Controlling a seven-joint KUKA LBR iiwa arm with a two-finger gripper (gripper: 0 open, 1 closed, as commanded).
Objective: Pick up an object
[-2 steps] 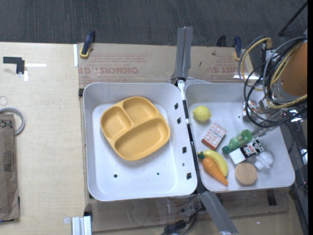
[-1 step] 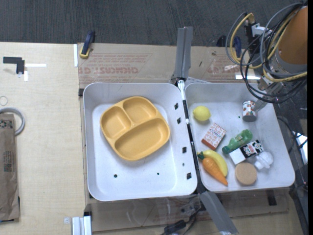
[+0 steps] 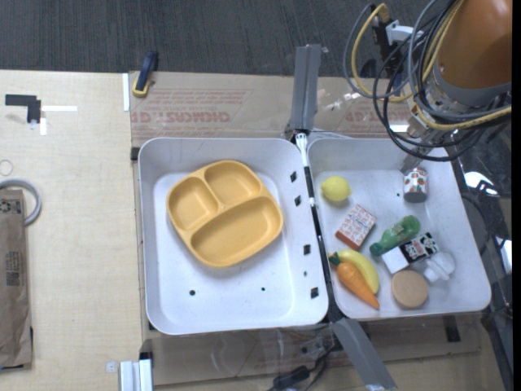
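Note:
The right bin (image 3: pixel 456 218) holds a yellow lemon (image 3: pixel 335 189), a red-and-white box (image 3: pixel 356 226), a green toy (image 3: pixel 396 235), a black-and-white carton (image 3: pixel 412 251), a banana (image 3: pixel 364 267), an orange carrot (image 3: pixel 356 284) and a tan round disc (image 3: pixel 409 289). A small grey-and-red object (image 3: pixel 415 185) stands near the bin's far side. My gripper (image 3: pixel 413 168) hangs at the far edge of the right bin, just above that small object, below the cabled wrist and orange band (image 3: pixel 482 23).
The left bin (image 3: pixel 163 283) bears a yellow divided plate (image 3: pixel 225 212). A grey post (image 3: pixel 306 88) stands behind the divider between the bins. A blue-and-yellow tool (image 3: pixel 146 73) lies on the cardboard behind. A brown bag (image 3: pixel 14 275) sits at the far left.

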